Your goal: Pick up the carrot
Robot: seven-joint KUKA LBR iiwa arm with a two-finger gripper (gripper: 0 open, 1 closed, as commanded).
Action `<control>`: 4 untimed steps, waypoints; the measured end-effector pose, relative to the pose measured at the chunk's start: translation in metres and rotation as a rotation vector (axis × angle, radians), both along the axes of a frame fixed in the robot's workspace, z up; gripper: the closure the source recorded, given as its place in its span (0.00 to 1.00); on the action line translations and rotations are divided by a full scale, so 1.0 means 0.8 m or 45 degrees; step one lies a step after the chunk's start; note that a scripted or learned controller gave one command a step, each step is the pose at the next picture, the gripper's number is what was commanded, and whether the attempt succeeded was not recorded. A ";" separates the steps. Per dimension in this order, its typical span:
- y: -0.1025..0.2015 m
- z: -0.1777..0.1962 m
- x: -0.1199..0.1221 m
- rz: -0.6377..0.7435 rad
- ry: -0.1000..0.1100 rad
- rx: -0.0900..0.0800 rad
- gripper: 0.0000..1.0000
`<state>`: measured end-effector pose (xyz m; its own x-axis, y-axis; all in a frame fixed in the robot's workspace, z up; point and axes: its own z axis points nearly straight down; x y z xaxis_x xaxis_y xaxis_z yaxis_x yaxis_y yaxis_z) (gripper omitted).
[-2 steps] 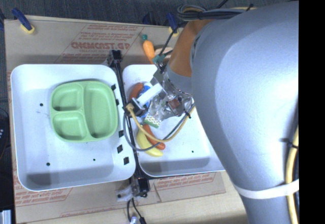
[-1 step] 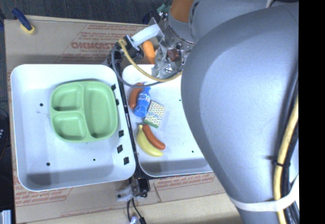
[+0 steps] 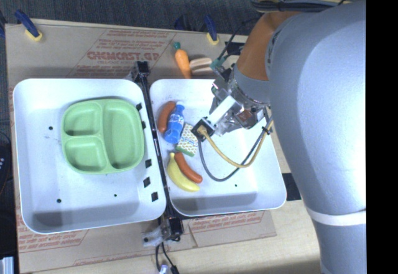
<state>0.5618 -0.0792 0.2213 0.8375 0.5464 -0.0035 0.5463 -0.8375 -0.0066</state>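
1. Presently unpicked: the carrot [image 3: 181,61] lies on the cardboard [image 3: 112,49] outside the right bin [image 3: 249,195], just past its 12 o'clock rim.
2. Gripper [image 3: 224,89] hangs at the carrot's 4 o'clock; open or closed cannot be told.
3. Outstanding, by judgement: approach, grasp, lift.
4. Clearance: cardboard open at the carrot's 9 o'clock; bun [image 3: 200,66] crowds 3 o'clock, bin rim 6 o'clock.

A green divided plate [image 3: 102,136] lies in the left bin [image 3: 37,204]. In the right bin [image 3: 249,187], a blue bottle [image 3: 175,123] lies at 9 o'clock, a yellow banana [image 3: 182,179] at 7 o'clock.
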 end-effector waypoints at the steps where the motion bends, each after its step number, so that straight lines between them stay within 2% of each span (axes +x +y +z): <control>1: -0.014 0.130 -0.044 -0.144 -0.004 -0.001 1.00; 2: -0.132 0.154 -0.044 0.034 -0.005 -0.001 1.00; 3: -0.041 0.174 -0.098 0.092 -0.003 0.000 1.00; 4: 0.063 0.094 -0.107 0.239 -0.001 -0.001 1.00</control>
